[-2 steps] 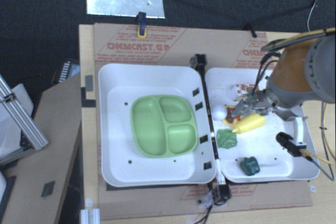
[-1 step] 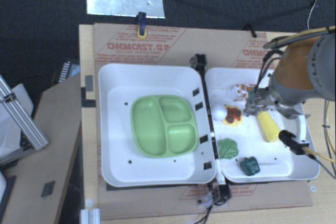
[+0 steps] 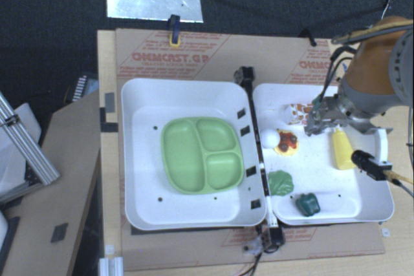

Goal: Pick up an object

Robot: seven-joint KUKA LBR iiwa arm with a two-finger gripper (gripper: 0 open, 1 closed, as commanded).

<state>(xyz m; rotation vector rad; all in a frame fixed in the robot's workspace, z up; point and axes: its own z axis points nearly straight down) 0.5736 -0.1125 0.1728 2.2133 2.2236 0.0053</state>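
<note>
The gripper hangs low over the right bin, near its back half, between a red-and-white packet on the far side and a yellow bottle-like object just beside it toward the arm. Whether the claw is apart or together cannot be told from this slanted view — the wrist body covers it — and nothing can be seen clamped in it.

Just in front of the claw lie a small red-and-yellow toy and a white ball, close together by the divider. Farther toward the bin's near edge sit a green leafy piece and a dark green pepper-like toy, well apart from the gripper. The left bin holds a green compartment tray.

The step in hand looks like the approach — positioning above a candidate, with no grasp yet shown. The nearest candidates are the yellow object and the red-and-yellow toy. The next move probably calls for centring over one of them, descending cleanly without nudging its neighbour, then closing and lifting.
</note>
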